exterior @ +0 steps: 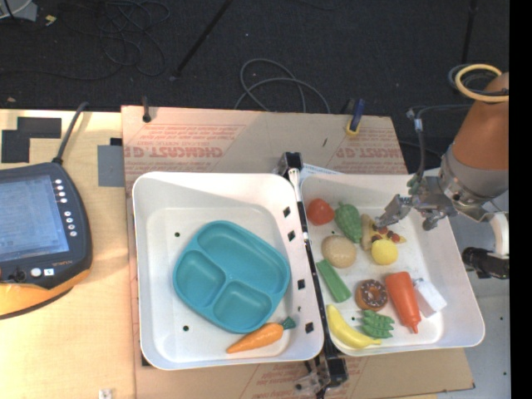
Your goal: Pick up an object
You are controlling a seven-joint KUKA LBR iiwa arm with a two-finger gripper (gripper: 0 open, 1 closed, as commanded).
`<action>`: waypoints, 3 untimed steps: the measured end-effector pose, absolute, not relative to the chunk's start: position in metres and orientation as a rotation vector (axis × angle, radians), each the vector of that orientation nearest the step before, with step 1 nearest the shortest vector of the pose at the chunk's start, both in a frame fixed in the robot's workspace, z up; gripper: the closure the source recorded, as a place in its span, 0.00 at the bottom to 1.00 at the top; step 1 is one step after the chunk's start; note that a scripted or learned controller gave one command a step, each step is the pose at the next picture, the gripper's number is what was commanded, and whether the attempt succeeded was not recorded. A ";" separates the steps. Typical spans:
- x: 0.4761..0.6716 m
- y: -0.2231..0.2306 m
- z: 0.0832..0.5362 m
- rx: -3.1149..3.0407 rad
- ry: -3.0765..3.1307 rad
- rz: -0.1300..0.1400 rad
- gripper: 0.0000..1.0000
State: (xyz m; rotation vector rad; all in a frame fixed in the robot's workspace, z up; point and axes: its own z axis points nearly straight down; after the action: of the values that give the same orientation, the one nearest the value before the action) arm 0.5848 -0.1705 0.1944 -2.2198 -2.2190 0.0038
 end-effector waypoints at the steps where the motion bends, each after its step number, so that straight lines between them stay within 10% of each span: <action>1: 0.589 -0.204 0.084 -2.217 -2.214 0.000 0.00; 2: 0.592 -0.206 0.100 -2.223 -2.220 -0.008 1.00; 3: 0.539 -0.205 0.178 -2.224 -2.218 0.002 1.00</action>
State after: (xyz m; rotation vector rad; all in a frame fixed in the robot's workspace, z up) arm 0.5389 -0.2046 0.1785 -2.2237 -2.2176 0.0019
